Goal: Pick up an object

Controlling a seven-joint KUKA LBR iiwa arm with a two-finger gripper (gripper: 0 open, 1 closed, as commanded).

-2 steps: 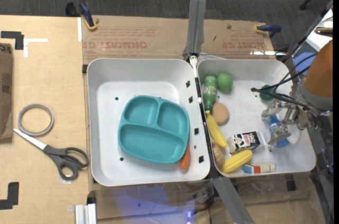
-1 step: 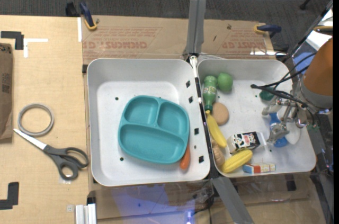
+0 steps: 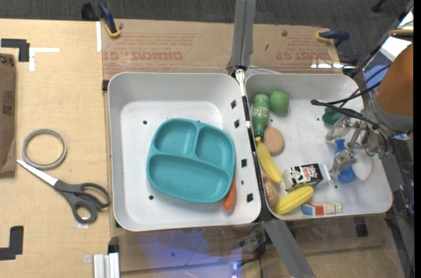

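From above, the hand (image 3: 347, 153) hangs over the right side of the right bin (image 3: 368, 204), just above a blue object (image 3: 346, 171) on the bin floor; whether it is open or closed I cannot tell. Along that bin's left side lie a green bottle (image 3: 260, 111), a green ball (image 3: 279, 101), two bananas (image 3: 268, 163) and a small carton (image 3: 305, 174). The left bin (image 3: 125, 139) holds a teal divided plate (image 3: 191, 160) with a carrot (image 3: 229, 199) at its lower right edge, and scissors (image 3: 69, 191) and a tape roll (image 3: 44, 148) rest on the surface to the left.
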